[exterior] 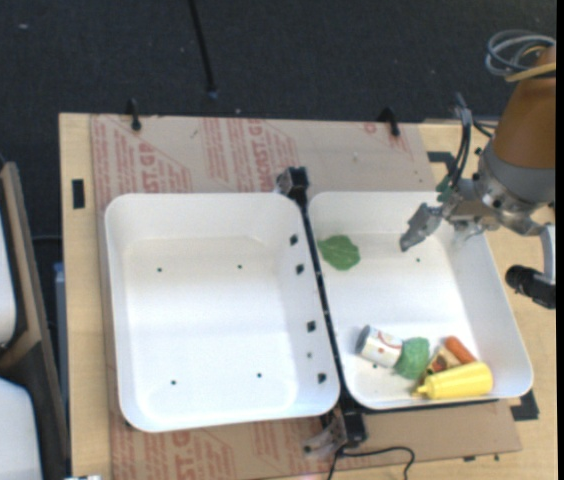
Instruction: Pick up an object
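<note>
- The grey two-finger claw hangs over the upper part of the right-hand shallow white plastic bin, slung from the grey arm with the orange band that reaches in from the right. It is tilted, its tip aimed down and to the left; whether the claw is apart or together I cannot tell at this size, and nothing shows clamped in it.
- That posture reads as a hover above the bin, not a grasp: the white floor beneath the tip is bare.
- The likeliest target is the flat green leaf-shaped soft piece, to the left of the claw and a little lower in the view, near it but apart, close beside the dividing wall. It lies flat; its long axis is weak, running roughly from upper left to lower right.
- Well below the claw, a cluster sits against the bin's near wall, probably gathered there by the slope of the bin:
  - a yellow plastic bottle-like object, long axis nearly level, narrow end pointing left;
  - a small orange piece just above it;
  - a second green lump, touching the yellow one;
  - a white cylinder with a red mark, lying on its side.
- The left-hand white bin lies far to the claw's left.
</note>
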`<action>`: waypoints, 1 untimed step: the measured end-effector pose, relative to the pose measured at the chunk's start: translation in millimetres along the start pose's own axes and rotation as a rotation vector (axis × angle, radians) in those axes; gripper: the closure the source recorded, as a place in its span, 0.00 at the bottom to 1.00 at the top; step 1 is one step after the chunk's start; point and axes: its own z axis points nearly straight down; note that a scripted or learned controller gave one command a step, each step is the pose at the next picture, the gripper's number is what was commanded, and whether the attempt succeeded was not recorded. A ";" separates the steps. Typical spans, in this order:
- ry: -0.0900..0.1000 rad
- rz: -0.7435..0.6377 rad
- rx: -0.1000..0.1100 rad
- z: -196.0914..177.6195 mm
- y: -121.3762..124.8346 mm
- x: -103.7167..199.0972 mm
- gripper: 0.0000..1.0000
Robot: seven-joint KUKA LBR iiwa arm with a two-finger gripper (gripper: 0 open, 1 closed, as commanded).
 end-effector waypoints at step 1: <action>0.002 -0.002 0.010 127.0 21.8 33.9 0.00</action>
